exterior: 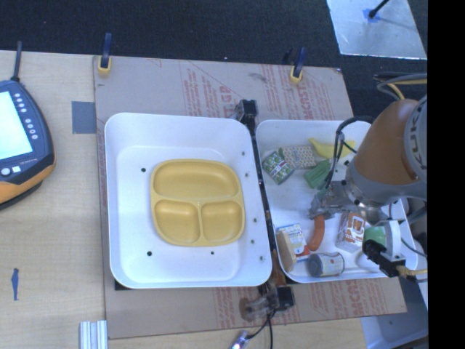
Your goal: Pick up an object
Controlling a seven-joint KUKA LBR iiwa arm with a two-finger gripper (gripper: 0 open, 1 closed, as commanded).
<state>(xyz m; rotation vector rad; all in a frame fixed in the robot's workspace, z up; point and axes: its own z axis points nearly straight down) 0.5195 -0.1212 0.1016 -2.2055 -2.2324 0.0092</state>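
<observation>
Cardboard sheet (218,86) underlies two white bins (123,195) on wooden bench (43,267).

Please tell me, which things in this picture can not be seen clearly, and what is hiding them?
- Gripper: in the camera view the arm's wrist covers it; open or shut cannot be told.
- Right bin: its right side is behind the arm.
- Yellow item and green item: partly covered by the cable and arm; what they are is unclear.
- Packet labels: too small to read.
- Pendant: cut off by the left edge.

end effector (325,203) low in the right bin (290,131) among clutter.
</observation>
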